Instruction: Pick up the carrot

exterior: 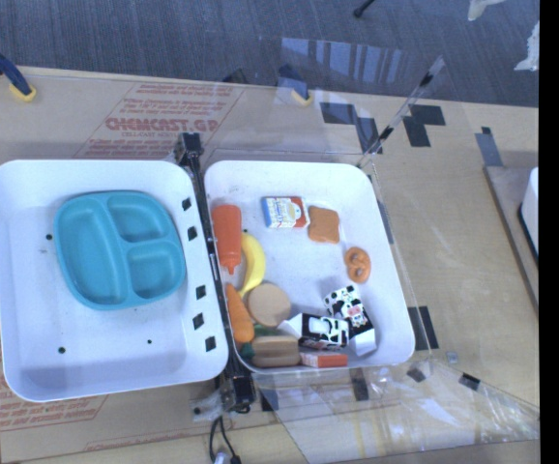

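A pale wooden desk (454, 230) stands on dark grey carpet, carrying two shallow white plastic bins side by side. The left bin (28, 356) holds a turquoise plastic tray (120, 247) with three compartments, lying flat near its middle.

The right bin (386, 259) is crowded with toy food. The small orange carrot (240, 313) lies against this bin's left wall, toward the near end, pointing roughly along that wall. Just behind it, farther from the camera, lies a yellow banana (252, 263), and beside that banana, also along the left wall, an orange-red bottle-shaped toy (226, 234). A round tan disc (269, 304) touches the carrot on its right. Nearer the camera than the carrot lies a brown bread-like piece (276, 350), with a black-and-white cow-patterned carton (342, 319) to its right. Toward the far side of the bin sit a small white-and-blue milk carton (283, 212) and a brown toast-shaped slice (324, 225); a small orange round piece (358, 263) rests near the right wall.

The tool's state cannot be told from this view.
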Available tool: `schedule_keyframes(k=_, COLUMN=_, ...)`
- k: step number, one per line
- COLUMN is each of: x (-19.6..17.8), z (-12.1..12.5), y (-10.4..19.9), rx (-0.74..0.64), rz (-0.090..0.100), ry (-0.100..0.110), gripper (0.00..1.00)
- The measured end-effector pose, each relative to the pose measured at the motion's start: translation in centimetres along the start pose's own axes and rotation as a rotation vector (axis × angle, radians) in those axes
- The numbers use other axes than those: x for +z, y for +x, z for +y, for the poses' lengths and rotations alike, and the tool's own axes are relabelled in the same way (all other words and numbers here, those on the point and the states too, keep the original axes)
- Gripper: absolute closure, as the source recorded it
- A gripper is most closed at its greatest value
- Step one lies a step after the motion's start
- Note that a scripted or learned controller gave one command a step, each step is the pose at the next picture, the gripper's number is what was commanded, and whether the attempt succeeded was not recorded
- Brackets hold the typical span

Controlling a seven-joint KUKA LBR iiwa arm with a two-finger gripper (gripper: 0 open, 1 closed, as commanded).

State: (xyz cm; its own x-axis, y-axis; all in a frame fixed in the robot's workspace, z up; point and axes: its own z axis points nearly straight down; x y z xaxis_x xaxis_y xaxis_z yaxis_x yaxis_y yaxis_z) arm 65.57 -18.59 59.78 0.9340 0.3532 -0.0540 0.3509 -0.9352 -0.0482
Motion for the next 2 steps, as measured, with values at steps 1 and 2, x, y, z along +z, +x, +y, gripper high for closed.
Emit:
schedule_keyframes(k=1, x=0.0, z=0.01, y=-0.01, rx=0.0, rz=0.0, ry=0.0, gripper=0.0)
schedule_keyframes(k=2, x=0.0, z=0.01, y=-0.01, rx=0.0, rz=0.0, ry=0.0, gripper=0.0)
